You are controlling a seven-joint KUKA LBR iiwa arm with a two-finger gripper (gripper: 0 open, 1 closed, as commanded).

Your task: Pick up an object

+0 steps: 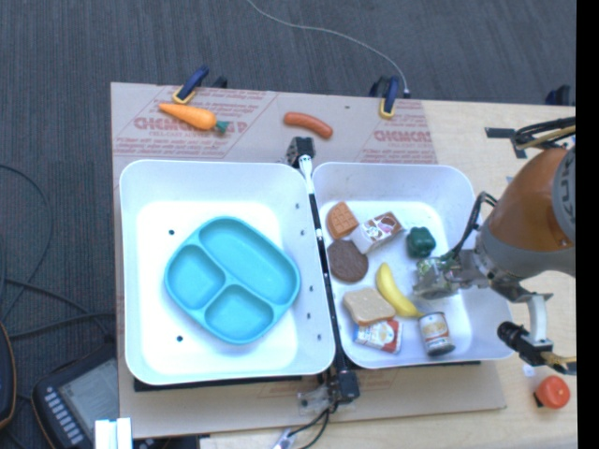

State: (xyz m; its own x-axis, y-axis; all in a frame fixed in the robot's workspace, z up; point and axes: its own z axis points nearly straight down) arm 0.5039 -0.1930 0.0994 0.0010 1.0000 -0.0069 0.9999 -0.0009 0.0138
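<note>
Overhead view of your bench, with two white bins side by side and the arm (533, 218) reaching in from the right. Your gripper (432, 277) sits low over the right bin (449, 178), and you cannot tell from this angle whether it is parted or closed, or whether anything is in it.

Just left of the gripper lies a yellow banana (395, 290), close to touching it. Just above the gripper is a dark green pepper (421, 242). Just below it stands a small can (434, 333) with a red label. Further left of the gripper you find a slice of bread (367, 305), a dark brown cookie (348, 261), an orange-brown waffle piece (342, 219) and a small red-and-white carton (378, 231). Below and left of it, under the bread, lies a red-and-white packet (382, 336).

Well to the left of the gripper, the left bin (131, 251) holds a blue divided plate (232, 280). Far above and left of the gripper, outside the bins on the cardboard (253, 134), rest a carrot (190, 116) and a sausage (308, 124). Below and right of the gripper, off the bin, sits an orange cap (553, 394).
</note>
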